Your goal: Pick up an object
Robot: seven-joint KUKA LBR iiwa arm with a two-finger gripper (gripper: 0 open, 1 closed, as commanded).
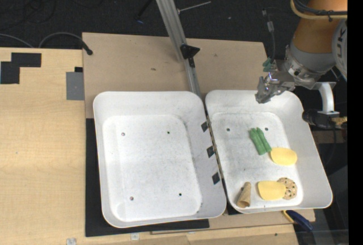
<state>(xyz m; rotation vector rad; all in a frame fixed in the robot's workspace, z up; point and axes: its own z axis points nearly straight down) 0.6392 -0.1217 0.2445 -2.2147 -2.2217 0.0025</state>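
The right bin [300, 119] holds a green stick-shaped piece [260, 140] near its middle. Just right of it lies a yellow lemon-like piece [283, 156]. Along the front lie a tan cone [245, 195], a flat yellow piece [270, 190] and a round cookie [288, 188]. My gripper [264, 93] hangs over the far rim of the right bin, well behind the green piece. Nothing shows between its tips.
The left bin [108, 119] sits beside the right one, with black clips [210, 151] along the shared edge. A slanted metal rail [170, 17] rises behind the bins. The wooden bench [34, 142] spreads to the left.
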